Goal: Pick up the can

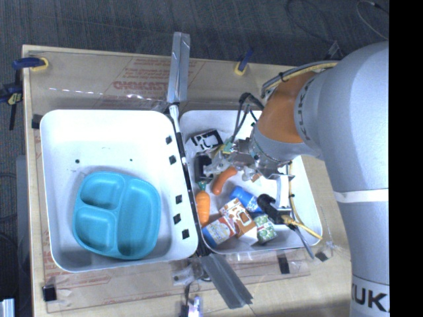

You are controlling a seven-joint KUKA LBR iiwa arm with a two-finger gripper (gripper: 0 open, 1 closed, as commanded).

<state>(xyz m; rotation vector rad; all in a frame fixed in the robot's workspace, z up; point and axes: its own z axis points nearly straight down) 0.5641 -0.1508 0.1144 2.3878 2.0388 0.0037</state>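
Though I could not tell how the gripper (pixel 246 167) was set, it hung over the right bin (pixel 310 197), and the blue can (pixel 242 199) lay tilted just below it, beside the carrot (pixel 203 207)

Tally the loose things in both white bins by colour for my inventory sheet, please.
Blue: 2, the light blue plastic divided tray in the left bin and a blue can-like container in the right bin.
Orange: 2, an orange carrot-shaped toy and a smaller orange piece.
Brown and white: 1, a printed carton.
Green: 1, a small green box.
Total: 6 that I can make out; the arm hides part of the right bin.
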